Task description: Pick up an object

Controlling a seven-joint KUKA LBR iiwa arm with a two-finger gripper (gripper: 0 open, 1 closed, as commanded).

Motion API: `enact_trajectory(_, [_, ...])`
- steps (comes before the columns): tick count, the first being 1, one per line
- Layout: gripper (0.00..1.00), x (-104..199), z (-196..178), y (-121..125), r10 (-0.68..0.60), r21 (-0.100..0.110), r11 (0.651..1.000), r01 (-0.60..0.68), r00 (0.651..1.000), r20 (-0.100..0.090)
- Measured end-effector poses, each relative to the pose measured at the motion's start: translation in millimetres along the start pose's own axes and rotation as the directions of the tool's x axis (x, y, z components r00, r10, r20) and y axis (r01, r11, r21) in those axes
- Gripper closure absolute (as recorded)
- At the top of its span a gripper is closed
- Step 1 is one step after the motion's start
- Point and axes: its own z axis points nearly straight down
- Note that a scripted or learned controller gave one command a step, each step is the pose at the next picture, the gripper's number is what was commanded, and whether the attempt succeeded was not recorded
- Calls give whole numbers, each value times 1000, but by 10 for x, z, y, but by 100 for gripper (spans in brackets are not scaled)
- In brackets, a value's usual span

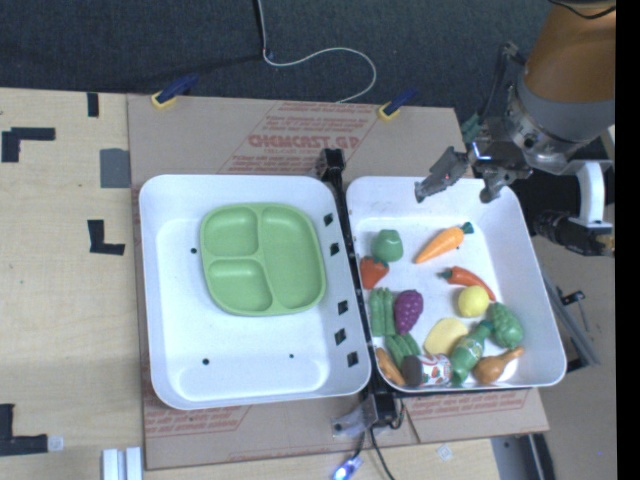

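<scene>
With the toys heaped in the right bin (530, 268), the tool (462, 180) hangs wide and empty over its far rim, presumably poised above the carrot (441, 245).

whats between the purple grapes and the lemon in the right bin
In the camera view, bare white bin floor lies between the purple grapes and the lemon.

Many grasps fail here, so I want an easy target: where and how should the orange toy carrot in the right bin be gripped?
Grip the orange toy carrot across its thicker middle, coming straight down from above. It lies flat and slanted, green tip toward the bin's far right, apart from the round green vegetable, so the open gripper probably has room for fingers on both long sides.
</scene>
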Motion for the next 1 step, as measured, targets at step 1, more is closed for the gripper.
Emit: enact_trajectory(1, [0,276,-1107,99,4,-4,1000,-4,1000,2])
